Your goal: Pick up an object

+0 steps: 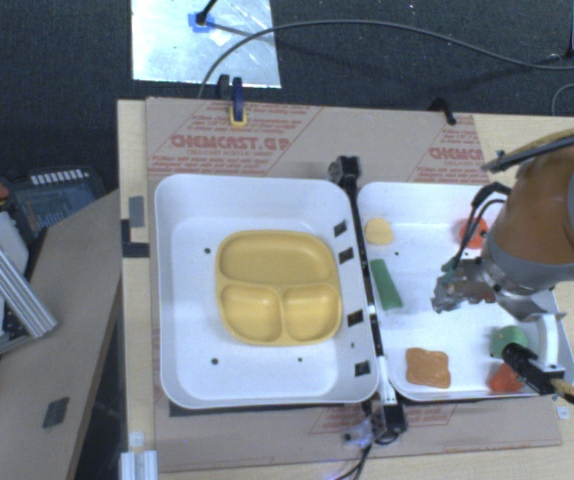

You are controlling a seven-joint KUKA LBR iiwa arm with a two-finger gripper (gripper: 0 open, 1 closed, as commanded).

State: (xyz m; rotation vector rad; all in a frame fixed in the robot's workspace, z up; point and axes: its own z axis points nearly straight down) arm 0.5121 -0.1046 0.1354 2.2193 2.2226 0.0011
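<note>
The two-finger gripper (453, 294) is seen low over the right white bin (422, 253); its opening cannot be told. Just left of it lies a green plastic stick (385, 283), judged light, stiff, best grasped across its middle.

You have two white bins side by side on the bench. The left bin (182, 268) holds a yellow divided tray (275, 286) near its middle. In the right bin (417, 213), a pale yellow piece (379, 231) lies by the far left corner, a green stick (385, 283) runs along the left wall, and an orange-brown piece (428, 367) sits at the near edge. Your gripper (457, 295) hangs over the right bin's middle, touching none of them. A green object (508, 339) and a red one (506, 378) lie by the near right corner, and another red one (473, 231) near the far right edge.
</note>
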